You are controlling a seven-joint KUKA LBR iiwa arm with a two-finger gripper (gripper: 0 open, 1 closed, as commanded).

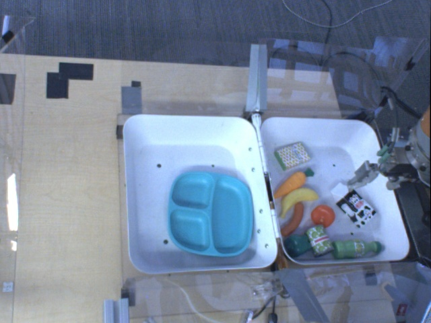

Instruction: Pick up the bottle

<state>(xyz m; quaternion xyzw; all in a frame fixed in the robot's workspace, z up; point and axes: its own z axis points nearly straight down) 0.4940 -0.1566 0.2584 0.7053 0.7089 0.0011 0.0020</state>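
Observation:
The bottle [355, 249] is green and lies on its side along the front wall of the right bin [337, 134], near that bin's front right corner. My gripper [372, 175] hangs over the right bin's right side, a good way behind the bottle and apart from it. Just in front of the gripper lies a black-and-white patterned carton [357, 207]. I see nothing held by the gripper.
Left of the bottle are a green labelled can [318, 241] and a dark green item [296, 245]. A tomato [322, 214], sausage [291, 223], banana [298, 199], carrot [291, 182] and checkered box [291, 155] fill the bin's left half. The left bin [145, 180] holds a blue divided plate [211, 214].

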